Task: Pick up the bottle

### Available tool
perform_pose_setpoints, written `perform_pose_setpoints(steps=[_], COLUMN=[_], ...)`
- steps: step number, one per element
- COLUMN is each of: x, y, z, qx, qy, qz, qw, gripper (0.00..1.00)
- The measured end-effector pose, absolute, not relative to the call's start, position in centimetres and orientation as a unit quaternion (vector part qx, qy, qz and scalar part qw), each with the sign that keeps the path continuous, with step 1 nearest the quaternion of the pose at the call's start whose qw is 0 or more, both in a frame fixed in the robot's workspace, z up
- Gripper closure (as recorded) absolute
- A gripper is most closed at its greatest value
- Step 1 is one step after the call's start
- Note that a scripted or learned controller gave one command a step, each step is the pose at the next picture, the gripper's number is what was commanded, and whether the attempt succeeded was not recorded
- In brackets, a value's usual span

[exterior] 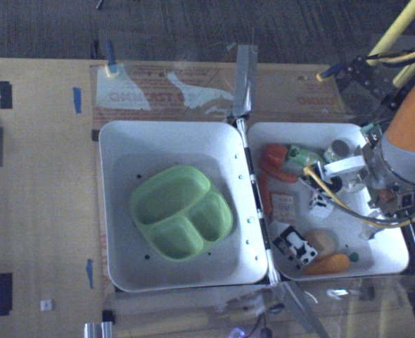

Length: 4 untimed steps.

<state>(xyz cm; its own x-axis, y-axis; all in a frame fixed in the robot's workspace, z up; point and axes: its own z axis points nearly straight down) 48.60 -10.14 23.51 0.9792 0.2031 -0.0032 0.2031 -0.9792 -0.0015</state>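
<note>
Cardboard-topped desk (46,189): end effector (380,189) hangs over cluttered right bin (380,248), 3 o'clock side, grip state impossible to tell; bottle pickup judged not yet done.

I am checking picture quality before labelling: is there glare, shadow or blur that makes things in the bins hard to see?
Camera view: the light is soft and even, and the green plate casts only a faint shadow in the left bin. In the same view, there is pale glare on the clear sheet behind the bins, and the small things in the right bin look soft.
</note>
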Motion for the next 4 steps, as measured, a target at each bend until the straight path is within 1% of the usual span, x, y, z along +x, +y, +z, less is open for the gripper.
perform_pose_setpoints(steps=[1, 2, 3, 4], x=[51.4, 51.5, 48.0, 50.6], y=[-12.2, -12.0, -4.6, -4.9], z=[12.1, 13.1, 18.4, 35.3], qx=[-0.993, -0.993, -0.987, -0.99], qy=[-0.119, -0.121, -0.161, -0.139], qz=[-0.006, -0.0064, 0.0019, 0.0014], qw=[-0.001, -0.001, 0.001, 0.0], gripper=[0.0, 1.0, 1.0, 1.0])
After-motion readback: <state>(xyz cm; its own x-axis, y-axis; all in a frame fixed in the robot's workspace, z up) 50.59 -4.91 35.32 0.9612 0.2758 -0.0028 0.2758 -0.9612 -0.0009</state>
